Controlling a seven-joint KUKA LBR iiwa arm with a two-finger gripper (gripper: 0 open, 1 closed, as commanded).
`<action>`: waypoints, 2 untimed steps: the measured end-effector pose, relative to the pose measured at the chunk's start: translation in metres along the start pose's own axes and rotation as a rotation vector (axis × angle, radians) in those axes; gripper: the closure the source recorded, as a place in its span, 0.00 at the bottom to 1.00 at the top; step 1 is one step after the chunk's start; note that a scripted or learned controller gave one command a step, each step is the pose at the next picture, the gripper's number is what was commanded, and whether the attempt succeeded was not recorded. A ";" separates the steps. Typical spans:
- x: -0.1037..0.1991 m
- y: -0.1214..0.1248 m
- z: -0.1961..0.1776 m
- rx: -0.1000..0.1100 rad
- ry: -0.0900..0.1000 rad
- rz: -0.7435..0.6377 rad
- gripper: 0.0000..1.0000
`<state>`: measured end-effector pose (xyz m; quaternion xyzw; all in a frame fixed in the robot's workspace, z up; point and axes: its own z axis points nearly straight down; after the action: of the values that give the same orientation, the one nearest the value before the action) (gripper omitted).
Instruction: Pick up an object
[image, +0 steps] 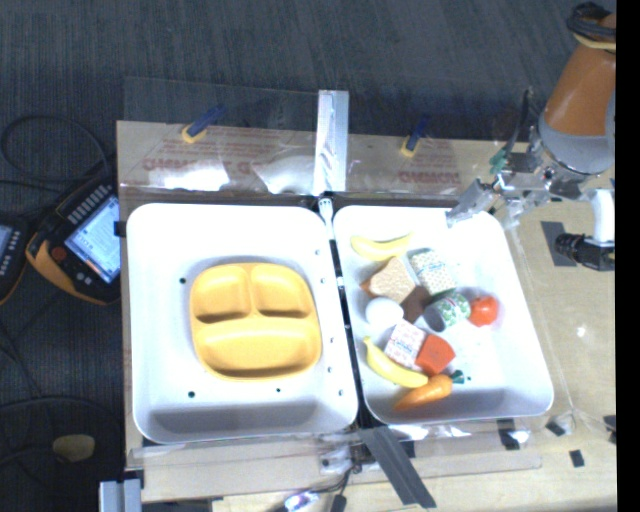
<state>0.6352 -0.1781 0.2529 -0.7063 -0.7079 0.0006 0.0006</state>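
While the grey arm with its orange band (585, 90) hangs over the far right corner of the tabletop, the task looks to be at its approach step: nothing is lifted, and the candidate objects all lie in the right-hand shallow white bin (520, 300). The jaws (470, 208) sit just over that bin's far rim, near its far right corner, and they appear as a pale metal tip pointing toward the bin. Whether they are spread or closed I cannot tell at this size, but nothing is visibly between them and they seem to touch no object.

The pile sits toward the bin's left and middle. A yellow plastic banana (378, 243) lies nearest the far rim, with a tan bread-like wedge (392, 279) and a speckled white box (433, 269) just beside it. A round red tomato-like ball (483, 311) sits toward the right side, apart from the rest. An orange carrot (424, 392) lies at the near edge beside a second yellow banana (392, 369).

The left-hand white bin (160, 300) carries a yellow divided plastic tray (255, 318).

By my judgement, the next move calls for travelling inward and down over one piece; the red ball or the far banana offers the least crowded grasp.
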 end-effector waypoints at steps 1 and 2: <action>-0.030 -0.010 -0.036 -0.001 -0.005 -0.081 0.00; -0.035 -0.052 0.106 0.000 -0.001 -0.089 0.00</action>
<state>0.5831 -0.2136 0.1472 -0.6740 -0.7387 0.0011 0.0005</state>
